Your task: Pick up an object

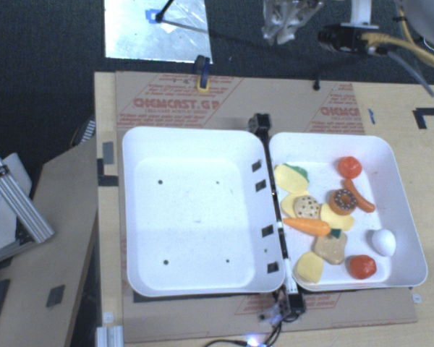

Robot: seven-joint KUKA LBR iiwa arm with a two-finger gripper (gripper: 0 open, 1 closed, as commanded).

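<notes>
Hand (pixel 283 22) sits at the top of the view, above the dark floor beyond the tabletop (pixel 166 96), well apart from both bins. It looks translucent and blurred; cannot tell whether it is released or clenched. Nothing shows between its tips.

Right bin (pixel 401 194) holds all the items (toy food, clustered toward the centre and lower half). Tomato (pixel 350 167) lies near the far right corner. Sausage (pixel 360 198) runs slantwise just below it, touching the donut (pixel 342 201). Cookie (pixel 307 207) lies left of the donut, resting on yellow chips (pixel 291 180); a green piece peeks from behind the top chip. Carrot (pixel 308 226) lies across the middle, just below the cookie. Bread slice (pixel 330 248) is below the carrot, with another yellow chip (pixel 309 267) at its lower left. Egg (pixel 382 242) sits near the right wall; a second red piece (pixel 362 267) lies just below it.

Left bin (pixel 141 194) touches the right bin along a black clipped seam.
</notes>
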